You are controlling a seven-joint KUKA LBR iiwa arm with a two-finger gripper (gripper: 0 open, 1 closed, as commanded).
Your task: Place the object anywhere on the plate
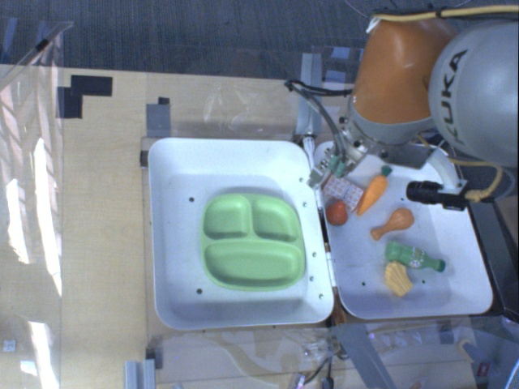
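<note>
A green plate (pixel 251 241) with three compartments lies in the middle of the left bin (pixel 174 217). The right bin (pixel 462 298) holds the toy foods: an orange carrot (pixel 372 194), a small red ball-like fruit (pixel 336 213), a tan drumstick (pixel 393 223), a green bottle (pixel 413 258), a yellow ridged piece (pixel 396 279) and a pale checkered packet (pixel 342 189). My gripper (pixel 331 168) hangs over the right bin's upper left corner, just above the packet and beside the divider between the bins. The arm's orange band and grey body hide the bin's far edge.
The raised rims where the two bins meet (pixel 322 241) run between the gripper and the plate. Cables (pixel 312 104) loop off the wrist toward the bench's back. A black fitting (pixel 434 193) juts from the arm over the right bin.
</note>
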